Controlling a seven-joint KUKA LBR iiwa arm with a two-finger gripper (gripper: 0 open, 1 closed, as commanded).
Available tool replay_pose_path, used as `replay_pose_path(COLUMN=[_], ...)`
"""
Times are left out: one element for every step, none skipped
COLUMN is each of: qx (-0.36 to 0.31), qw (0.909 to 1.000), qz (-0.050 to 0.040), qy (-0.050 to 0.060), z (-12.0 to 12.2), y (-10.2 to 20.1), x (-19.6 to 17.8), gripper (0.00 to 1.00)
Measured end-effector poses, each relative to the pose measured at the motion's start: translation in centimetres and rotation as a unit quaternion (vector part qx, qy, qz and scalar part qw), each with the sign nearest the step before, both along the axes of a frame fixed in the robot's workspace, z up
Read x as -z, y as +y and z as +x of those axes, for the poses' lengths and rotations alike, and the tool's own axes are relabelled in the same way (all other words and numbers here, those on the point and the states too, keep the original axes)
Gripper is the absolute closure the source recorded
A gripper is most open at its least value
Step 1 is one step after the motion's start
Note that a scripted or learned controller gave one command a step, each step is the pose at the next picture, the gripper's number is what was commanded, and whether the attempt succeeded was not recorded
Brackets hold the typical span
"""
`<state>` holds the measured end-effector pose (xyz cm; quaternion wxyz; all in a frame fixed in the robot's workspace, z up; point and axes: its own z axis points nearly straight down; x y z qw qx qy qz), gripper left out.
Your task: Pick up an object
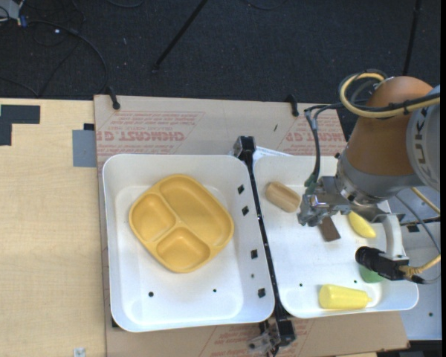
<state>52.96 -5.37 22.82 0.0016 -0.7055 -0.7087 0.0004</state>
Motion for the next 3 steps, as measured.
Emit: replay_pose_path(qx=[0.000,0.000,0.001], qw=[1.0000,1.0000,1.0000], qz=[-0.0006,-0.0003,-0.0009], qy=[-0.001,0.000,0.000], z=[1.6,2.4,4.4], y=[4.8,9.6,15.1], x=[-0.9,-1.0,0.3], gripper=[1.00,1.00,1.00])
